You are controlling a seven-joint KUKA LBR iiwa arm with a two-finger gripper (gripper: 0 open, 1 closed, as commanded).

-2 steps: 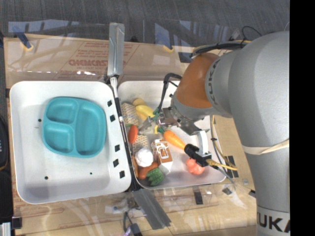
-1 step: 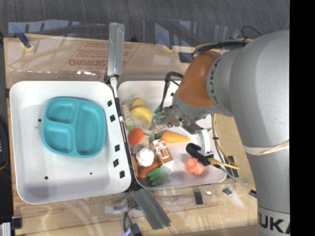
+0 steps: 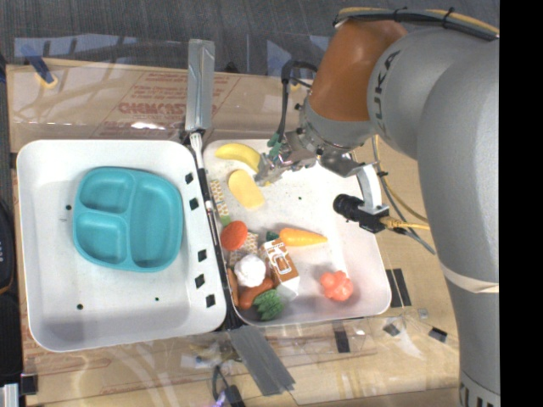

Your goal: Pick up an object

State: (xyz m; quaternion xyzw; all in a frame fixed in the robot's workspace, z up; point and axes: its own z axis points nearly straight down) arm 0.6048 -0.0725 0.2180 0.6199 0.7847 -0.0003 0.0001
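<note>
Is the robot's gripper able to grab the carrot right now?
Probably yes. The carrot lies open on top in the right bin, nothing covering it, and the gripper hangs nearby over the banana.

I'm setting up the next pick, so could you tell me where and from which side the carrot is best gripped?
Grip the carrot at its thicker middle, coming straight down from above. It lies flat, pointing along the right bin's floor, with bare floor beside it, so closing across its narrow width looks safest. The carton sits near its leafy end.

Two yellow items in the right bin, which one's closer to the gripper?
The pale yellow rounded block, just below-left of the gripper. The curved yellow banana lies farther off, up by the bin's top-left corner.
</note>
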